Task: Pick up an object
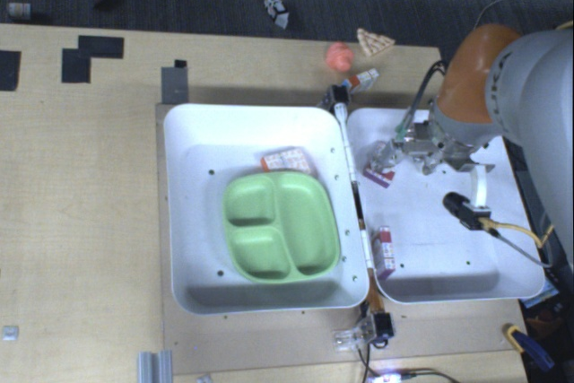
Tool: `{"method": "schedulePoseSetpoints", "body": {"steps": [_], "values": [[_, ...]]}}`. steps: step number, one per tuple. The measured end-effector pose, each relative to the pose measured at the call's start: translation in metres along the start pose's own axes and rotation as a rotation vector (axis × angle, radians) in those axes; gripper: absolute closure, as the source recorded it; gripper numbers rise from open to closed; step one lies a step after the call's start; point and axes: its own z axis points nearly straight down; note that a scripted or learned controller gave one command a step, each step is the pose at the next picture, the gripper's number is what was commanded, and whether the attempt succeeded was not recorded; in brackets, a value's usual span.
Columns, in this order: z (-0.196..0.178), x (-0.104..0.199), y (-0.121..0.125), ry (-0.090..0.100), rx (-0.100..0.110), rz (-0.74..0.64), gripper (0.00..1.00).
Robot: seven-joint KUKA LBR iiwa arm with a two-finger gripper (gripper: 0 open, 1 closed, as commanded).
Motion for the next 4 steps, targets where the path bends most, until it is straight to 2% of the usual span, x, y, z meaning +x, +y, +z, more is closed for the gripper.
{"method": "schedulePoseSetpoints", "body": {"steps": [1,2,3,4], "values": [[-0.013,0.002,0.003,0.003,-0.008,-0.003,1.0],[-0.012,0.002,0.002,0.002,-0.006,-0.002,0.0],[0.003,0.014,-0.068,0.001,0.01,0.001,0.0],[-0.009,0.014,-0.065,0.0,0.002,0.0,1.0]]}}
